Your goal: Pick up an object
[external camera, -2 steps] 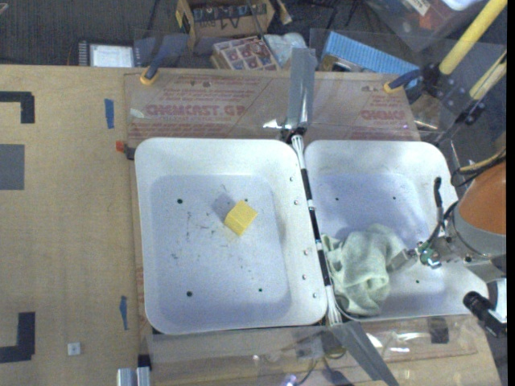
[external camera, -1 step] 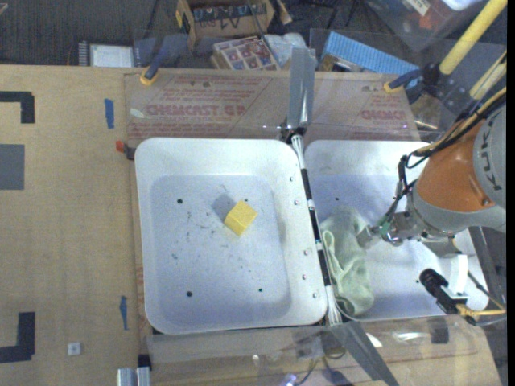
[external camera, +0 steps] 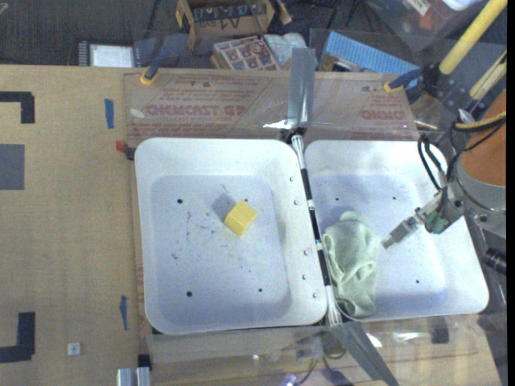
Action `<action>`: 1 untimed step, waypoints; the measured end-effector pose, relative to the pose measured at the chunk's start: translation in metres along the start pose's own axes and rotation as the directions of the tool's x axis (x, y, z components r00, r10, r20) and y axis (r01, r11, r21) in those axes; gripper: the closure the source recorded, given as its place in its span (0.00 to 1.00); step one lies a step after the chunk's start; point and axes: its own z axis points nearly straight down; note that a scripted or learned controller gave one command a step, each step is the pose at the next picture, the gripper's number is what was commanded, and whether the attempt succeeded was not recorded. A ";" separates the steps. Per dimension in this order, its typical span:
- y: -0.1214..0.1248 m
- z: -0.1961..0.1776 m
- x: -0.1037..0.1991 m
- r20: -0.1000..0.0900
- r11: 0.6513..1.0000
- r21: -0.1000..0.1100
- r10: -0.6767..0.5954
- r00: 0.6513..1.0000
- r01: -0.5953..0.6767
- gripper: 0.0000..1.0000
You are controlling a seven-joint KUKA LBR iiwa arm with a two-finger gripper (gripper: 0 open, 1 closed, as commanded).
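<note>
The gripper (external camera: 400,232) is seen over the right bin (external camera: 451,292); its finger state cannot be told. A pale green cloth (external camera: 352,262) lies just left of the fingers, untouched. A yellow block (external camera: 241,217) sits far left, in the left bin (external camera: 161,296).

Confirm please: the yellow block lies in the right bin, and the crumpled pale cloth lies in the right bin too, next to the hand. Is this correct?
Not quite. The yellow block lies in the left bin, alone near its middle, as the camera view shows. The rest stands: the crumpled pale cloth lies in the right bin, against its left wall, with the hand just beside it.
</note>
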 end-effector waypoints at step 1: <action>0.001 -0.010 -0.001 0.005 1.000 -0.004 0.001 1.000 -0.001 1.00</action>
